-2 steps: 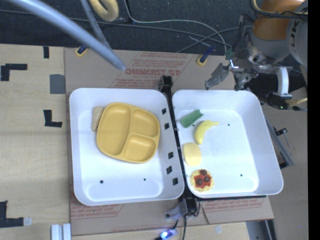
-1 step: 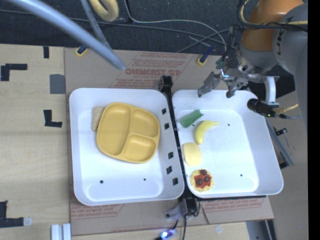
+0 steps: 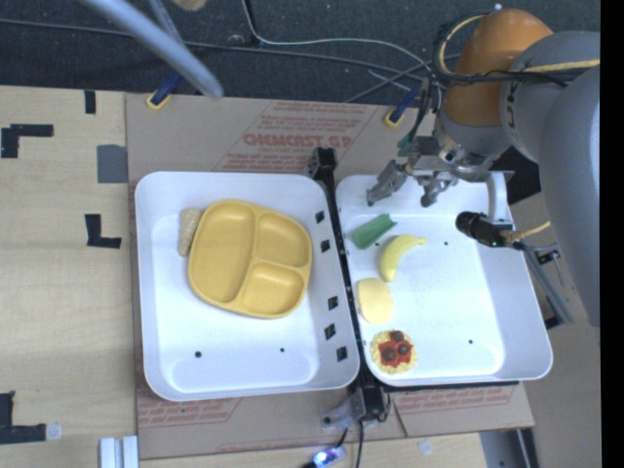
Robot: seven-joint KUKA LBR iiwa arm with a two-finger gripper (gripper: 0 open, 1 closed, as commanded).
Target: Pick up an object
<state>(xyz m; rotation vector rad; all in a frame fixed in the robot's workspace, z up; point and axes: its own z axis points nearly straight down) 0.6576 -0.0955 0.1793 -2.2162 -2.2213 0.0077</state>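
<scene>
Two pincer [image 3: 404,192] fingers spread, empty, above curved yellow banana [image 3: 398,253], right bin [image 3: 487,305].

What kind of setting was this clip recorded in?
Probably a robotics lab bench for pick-and-place trials. Two white bins sit on cardboard, holding toy food such as a banana and a yellow divided plate, with a robot arm and loose cables above.

Grey arm [image 3: 570,115] w/ orange band [image 3: 492,61], black cables, metal pincer [image 3: 405,191].
</scene>
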